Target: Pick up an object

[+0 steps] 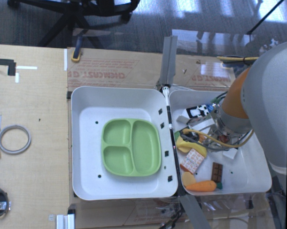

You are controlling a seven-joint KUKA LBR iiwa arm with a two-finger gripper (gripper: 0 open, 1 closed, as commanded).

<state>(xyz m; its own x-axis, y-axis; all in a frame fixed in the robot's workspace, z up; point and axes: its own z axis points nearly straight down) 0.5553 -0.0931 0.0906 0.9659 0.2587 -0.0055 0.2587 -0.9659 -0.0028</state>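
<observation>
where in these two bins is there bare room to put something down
Left bin: bare white floor rings the green divided plate, widest toward its left wall. Right bin is crowded: carrot, banana, cracker packet, chocolate bar, the arm above.

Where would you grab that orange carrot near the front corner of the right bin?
Probably across the middle of the carrot, coming straight down. It lies flat and lengthwise along the bin's front wall, so its narrow width suits a two-finger gripper. The brown bar sits close behind, so the fingers need care there.
</observation>
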